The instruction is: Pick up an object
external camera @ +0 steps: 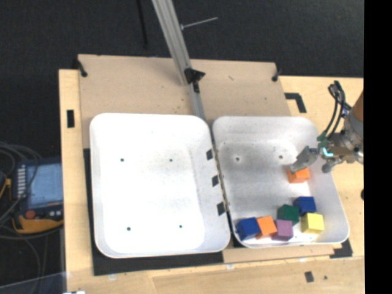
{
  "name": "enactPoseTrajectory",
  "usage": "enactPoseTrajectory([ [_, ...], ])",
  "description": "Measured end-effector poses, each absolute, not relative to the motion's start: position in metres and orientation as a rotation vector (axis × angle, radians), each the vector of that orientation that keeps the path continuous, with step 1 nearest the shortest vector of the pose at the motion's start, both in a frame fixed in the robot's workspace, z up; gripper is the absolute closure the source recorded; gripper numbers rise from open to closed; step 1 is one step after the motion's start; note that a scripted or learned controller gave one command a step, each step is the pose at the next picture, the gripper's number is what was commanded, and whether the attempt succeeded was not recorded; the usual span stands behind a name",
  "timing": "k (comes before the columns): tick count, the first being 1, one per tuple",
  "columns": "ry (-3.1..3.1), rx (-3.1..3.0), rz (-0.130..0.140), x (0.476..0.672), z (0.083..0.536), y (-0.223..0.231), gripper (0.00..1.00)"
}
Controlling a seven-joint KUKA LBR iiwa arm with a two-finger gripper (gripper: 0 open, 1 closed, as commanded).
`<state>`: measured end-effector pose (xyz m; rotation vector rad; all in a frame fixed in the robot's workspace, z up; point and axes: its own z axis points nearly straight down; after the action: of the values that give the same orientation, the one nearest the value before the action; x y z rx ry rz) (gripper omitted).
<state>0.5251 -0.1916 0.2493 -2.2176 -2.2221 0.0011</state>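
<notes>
While the gripper [313,159] hangs over the right bin [257,139] with its fingers spread apart and nothing between them, an orange block [299,175] lies just below one fingertip, apart from the cluster of colored blocks [280,221] along the bin's near edge.

At the frame's right edge the arm [356,112] shows an orange-brown band over a grey wrist, with thin black cables looping up beside it; the gripper [313,160] is grey metal with a small teal spot
</notes>
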Motion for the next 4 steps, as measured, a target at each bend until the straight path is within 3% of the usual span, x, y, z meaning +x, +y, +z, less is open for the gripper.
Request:
enactPoseTrajectory([
  [1, -2.224, -2.22, -0.002, 0.526, 0.251, -0.191, 0.0],
  [3, -2.215, -2.224, 0.006, 0.528, 0.128, -0.189, 0.0],
  [4, -2.222, -2.229, 0.0, 0.53, 0.098, -0.191, 0.0],
])
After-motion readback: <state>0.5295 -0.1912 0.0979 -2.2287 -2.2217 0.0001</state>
